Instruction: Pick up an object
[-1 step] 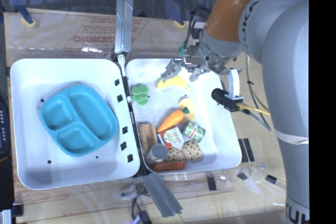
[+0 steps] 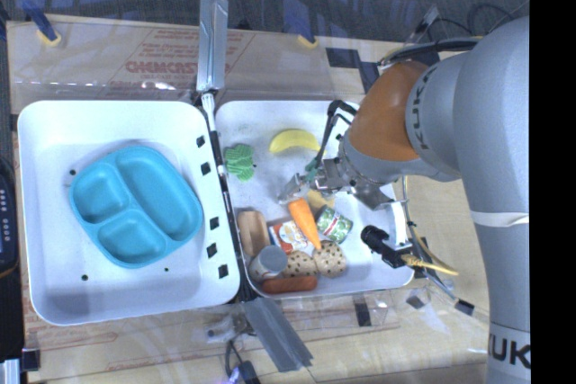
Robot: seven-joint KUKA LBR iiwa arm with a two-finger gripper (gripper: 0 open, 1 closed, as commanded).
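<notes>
Item: single grey arm [image 2: 450, 103] with orange band, reaching in from the right over the right bin [image 2: 270, 117] on the surface

Hand [image 2: 310, 184]: hanging low over the middle of the right bin, metal parts showing at its tip; whether it is spread, pressed together or pinching anything cannot be told, since the wrist is covering most of it

Task's thing, likeliest candidate: orange carrot [image 2: 304, 222], lying just below the hand toward the near wall of the bin, its long axis running slantwise from upper left to lower right. Its upper end is sitting nearest the hand; touching or apart cannot be told

Other contents of the right bin:
- yellow banana [image 2: 294, 140], lying above the hand toward the far wall, curved, long axis roughly left to right
- green leafy piece [image 2: 239, 161], resting to the left near the divider
- green-and-white can [image 2: 335, 226], crowding the carrot's right side
- cookie [image 2: 329, 258], sausage [image 2: 288, 284] and grey can [image 2: 267, 263], bunching along the near wall

Left bin [image 2: 36, 193]: holding a blue divided tray [image 2: 135, 204], well apart from the hand

Hard to make out: a small yellowish object beside the hand, partly hidden; packaging under the carrot, unreadable
</notes>
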